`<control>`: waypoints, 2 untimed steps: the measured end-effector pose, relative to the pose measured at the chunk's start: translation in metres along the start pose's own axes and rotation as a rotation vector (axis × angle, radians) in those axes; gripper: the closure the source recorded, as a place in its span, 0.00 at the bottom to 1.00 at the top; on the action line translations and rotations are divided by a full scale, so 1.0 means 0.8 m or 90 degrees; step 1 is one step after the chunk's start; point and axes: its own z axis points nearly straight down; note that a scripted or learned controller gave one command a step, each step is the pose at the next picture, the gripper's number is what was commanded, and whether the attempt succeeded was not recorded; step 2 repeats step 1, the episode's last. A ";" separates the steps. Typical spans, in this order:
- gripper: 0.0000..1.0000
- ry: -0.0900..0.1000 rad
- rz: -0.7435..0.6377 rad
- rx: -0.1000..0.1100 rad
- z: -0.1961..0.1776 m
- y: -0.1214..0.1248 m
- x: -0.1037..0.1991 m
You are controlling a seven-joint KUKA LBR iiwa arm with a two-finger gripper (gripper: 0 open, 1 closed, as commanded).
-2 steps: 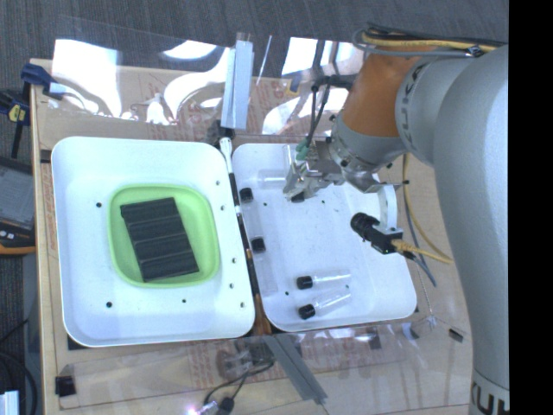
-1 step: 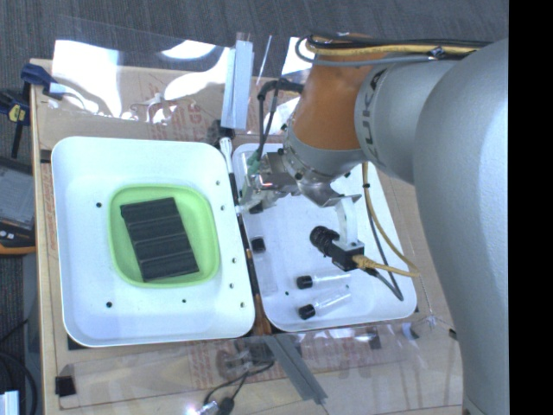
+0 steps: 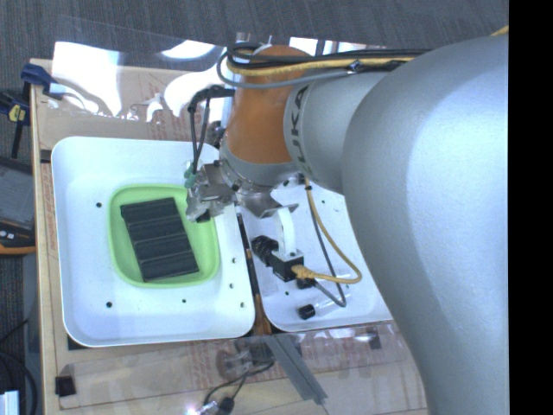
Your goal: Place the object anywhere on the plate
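Lying on green plate [image 3: 206,247], dark object [image 3: 158,239] just left of end effector [image 3: 199,199].

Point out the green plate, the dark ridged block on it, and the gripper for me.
Green square plate [image 3: 206,251]: camera view, on its bare right rim.
Dark grey ridged rectangular block [image 3: 159,238]: camera view, middle of its top face.
Gripper [image 3: 200,199]: camera view, on its tip above the plate's right edge.

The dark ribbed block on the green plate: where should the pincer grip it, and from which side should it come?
Probably across the two long edges of the dark ribbed block, near its middle, coming straight down from above. It lies flat on the green plate, long and narrow, and the raised plate rim blocks a low sideways approach. The pincer is above the plate's right rim.
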 end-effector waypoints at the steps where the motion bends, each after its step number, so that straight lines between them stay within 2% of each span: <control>1: 0.00 0.000 0.001 0.000 0.000 0.000 0.000; 2: 0.00 0.000 0.001 0.000 0.000 0.000 0.000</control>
